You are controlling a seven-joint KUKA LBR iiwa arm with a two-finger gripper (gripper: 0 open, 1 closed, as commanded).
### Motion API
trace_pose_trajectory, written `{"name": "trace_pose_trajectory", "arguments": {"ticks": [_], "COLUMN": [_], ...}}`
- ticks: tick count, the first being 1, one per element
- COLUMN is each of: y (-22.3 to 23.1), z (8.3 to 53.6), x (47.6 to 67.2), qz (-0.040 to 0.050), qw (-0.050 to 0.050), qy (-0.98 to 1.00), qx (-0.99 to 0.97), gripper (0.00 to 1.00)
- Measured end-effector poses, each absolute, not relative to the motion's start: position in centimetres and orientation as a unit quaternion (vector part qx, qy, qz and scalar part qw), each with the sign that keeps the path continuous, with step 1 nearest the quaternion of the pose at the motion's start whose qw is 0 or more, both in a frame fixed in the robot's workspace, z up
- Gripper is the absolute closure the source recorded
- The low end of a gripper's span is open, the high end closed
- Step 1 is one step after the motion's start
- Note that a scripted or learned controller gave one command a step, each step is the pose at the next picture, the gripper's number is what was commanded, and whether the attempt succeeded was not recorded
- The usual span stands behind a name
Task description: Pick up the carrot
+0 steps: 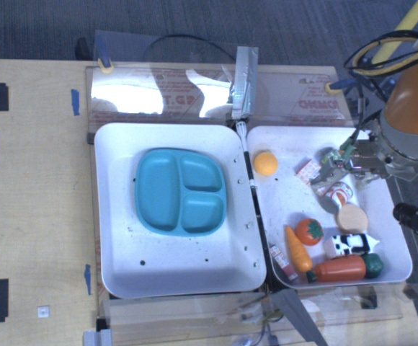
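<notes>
The carrot (298,249) is orange and tapered. It lies near the front left of the right bin (281,144), its tip pointing to the back, beside a red tomato (310,231). My gripper (330,166) hangs over the back right part of that bin, well behind the carrot and to its right. It is open with nothing between its fingers, just above a small can (337,193).
The right bin also holds an orange ball (266,163), a small packet (307,169), a beige piece (352,217), a black-and-white cow toy (353,244) and a long red pepper (342,267). A blue divided plate (180,191) lies in the left bin (115,251).
</notes>
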State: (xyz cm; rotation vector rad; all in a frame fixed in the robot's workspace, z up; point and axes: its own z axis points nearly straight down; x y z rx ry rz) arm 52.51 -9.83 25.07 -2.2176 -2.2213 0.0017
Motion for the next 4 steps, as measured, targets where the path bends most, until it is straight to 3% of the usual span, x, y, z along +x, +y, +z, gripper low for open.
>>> {"name": "trace_pose_trajectory", "arguments": {"ticks": [1,2,3,4], "y": [-12.9,-8.8,-12.7,-20.3], "z": [17.2,18.4,28.1,39.6], "x": [48.0,48.0,55.3,54.9], "qz": [0.0015,-0.0001,-0.0005,-0.0023], "qw": [0.002,-0.001,-0.001,-0.003], "qy": [-0.742,-0.462,-0.333,-0.380], "qx": [-0.670,-0.887,-0.943,-0.925], "gripper": [0.00,0.00,0.00,0.00]}}
